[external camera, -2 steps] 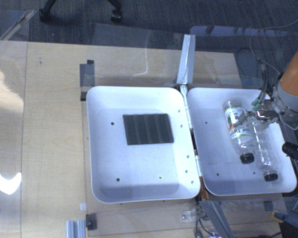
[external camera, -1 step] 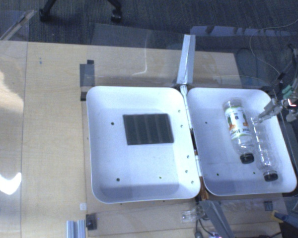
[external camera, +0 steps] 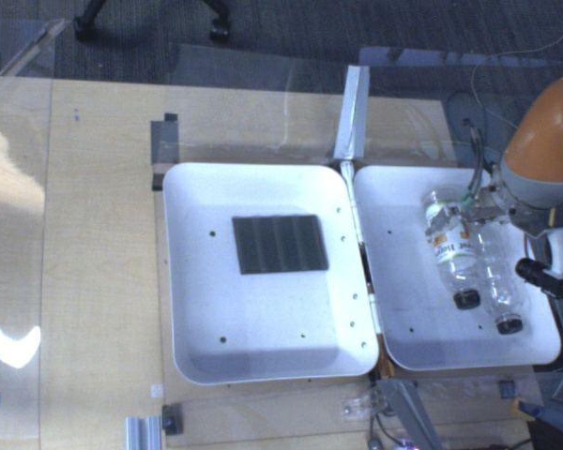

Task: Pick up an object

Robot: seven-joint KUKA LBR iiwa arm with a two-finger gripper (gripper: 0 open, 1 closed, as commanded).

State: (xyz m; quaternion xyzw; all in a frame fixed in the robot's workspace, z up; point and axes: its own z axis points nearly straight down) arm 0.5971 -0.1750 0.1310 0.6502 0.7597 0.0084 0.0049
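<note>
Two clear plastic bottles lie side by side in the right bin, unlifted, with the gripper at their upper ends, so the pick remains undone.

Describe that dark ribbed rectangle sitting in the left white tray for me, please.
The dark grey ribbed rectangular pad lies flat on the floor of the left shallow white bin, roughly in its middle, a little toward the far side. Lengthwise ridges run across its matte top, which looks like rubber or plastic. Its edges sit nearly square to the bin walls. It touches only the bin floor.
</note>
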